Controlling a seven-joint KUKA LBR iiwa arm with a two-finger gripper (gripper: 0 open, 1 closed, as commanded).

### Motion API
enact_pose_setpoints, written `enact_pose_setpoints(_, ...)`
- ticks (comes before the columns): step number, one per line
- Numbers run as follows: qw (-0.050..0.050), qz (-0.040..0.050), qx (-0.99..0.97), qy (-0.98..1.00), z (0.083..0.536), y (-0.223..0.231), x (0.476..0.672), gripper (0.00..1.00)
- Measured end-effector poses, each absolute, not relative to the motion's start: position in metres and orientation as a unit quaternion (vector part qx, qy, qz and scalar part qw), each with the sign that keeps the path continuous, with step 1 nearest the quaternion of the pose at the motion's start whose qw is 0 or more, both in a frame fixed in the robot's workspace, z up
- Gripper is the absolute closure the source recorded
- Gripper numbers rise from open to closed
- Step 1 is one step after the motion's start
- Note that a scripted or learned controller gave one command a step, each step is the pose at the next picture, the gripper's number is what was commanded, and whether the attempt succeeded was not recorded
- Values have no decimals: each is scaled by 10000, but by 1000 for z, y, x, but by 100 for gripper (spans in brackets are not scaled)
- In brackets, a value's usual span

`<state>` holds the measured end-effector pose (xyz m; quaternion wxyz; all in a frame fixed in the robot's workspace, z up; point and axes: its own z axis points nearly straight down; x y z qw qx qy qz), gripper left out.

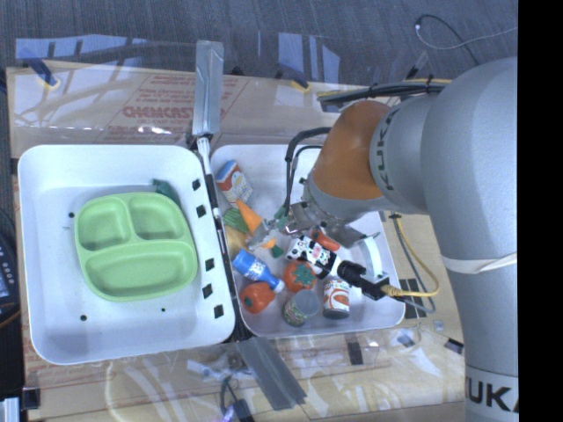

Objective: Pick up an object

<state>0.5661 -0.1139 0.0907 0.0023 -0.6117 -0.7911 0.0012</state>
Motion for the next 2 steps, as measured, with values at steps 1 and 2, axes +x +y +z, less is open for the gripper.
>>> enact_pose_setpoints(1, 27, 20, -6101, -7923, 101, -115, 566, 100)
enact_pose_setpoints(2, -7, -6, -6250, -7806, 220, -75, 597, 100)
